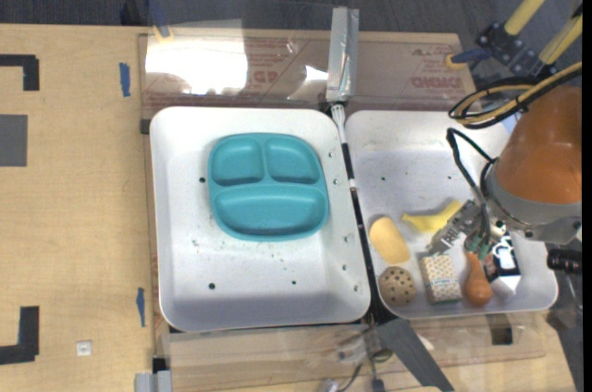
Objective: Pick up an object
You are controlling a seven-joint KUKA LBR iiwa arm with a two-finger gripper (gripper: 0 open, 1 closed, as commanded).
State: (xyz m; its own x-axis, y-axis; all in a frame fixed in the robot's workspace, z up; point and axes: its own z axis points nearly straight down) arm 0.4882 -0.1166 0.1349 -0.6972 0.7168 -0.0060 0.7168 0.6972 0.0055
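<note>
My gripper (455, 233) is low in the right bin (398, 150), reaching in from the right under the arm's orange band (550, 150). It hovers over or touches a yellow banana-like piece (427, 220). Just below it lies a speckled tan block (441, 277). An orange carrot-like piece (477, 282) is next to the block on its right. A yellow oval object (388, 239) and a brown perforated ball (398, 286) lie to the gripper's left. A small blue, white and black item (504, 257) is partly hidden under the wrist.
The left bin (176, 224) holds a teal divided plate (268, 185). A metal divider (340, 67) stands at the back between the bins, behind clear sheeting. Black and yellow cables (490, 104) trail along the right bin's back right.
</note>
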